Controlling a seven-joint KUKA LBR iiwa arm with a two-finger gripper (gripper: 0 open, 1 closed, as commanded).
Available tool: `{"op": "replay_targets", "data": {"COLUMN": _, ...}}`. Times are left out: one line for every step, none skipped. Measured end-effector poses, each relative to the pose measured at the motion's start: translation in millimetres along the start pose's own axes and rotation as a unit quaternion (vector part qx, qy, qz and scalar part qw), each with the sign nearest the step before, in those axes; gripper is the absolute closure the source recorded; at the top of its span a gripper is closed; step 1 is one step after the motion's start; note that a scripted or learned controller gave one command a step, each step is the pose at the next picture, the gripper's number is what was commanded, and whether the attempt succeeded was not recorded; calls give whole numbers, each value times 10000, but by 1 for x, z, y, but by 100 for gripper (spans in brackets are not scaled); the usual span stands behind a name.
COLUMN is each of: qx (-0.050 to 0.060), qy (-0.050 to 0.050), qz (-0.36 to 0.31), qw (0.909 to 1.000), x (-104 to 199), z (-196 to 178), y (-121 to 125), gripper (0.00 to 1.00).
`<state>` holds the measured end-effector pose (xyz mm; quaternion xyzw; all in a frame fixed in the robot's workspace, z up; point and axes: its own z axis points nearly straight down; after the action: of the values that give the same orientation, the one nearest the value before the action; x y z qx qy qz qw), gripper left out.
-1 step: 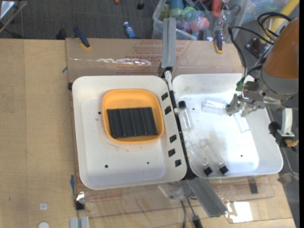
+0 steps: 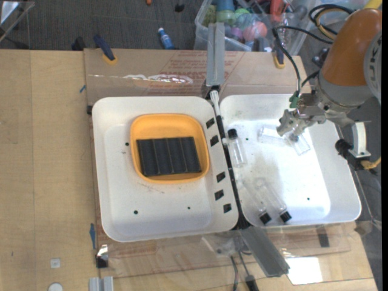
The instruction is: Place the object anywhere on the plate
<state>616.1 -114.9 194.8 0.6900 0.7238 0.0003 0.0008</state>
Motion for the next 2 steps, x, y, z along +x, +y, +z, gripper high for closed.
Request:
{"op": "replay_targets", "data": {"qx": 2, "qy": -2, "qz": -577, "qw": 9983, "x": 14, "z": 5, "y": 45, "gripper": 100}}
{"op": "replay_targets", "data": {"qx": -8, "qy": -3, "qz": -1632, "qw": 9866, "x": 40, "z": -6, "y": 53, "gripper": 100}}
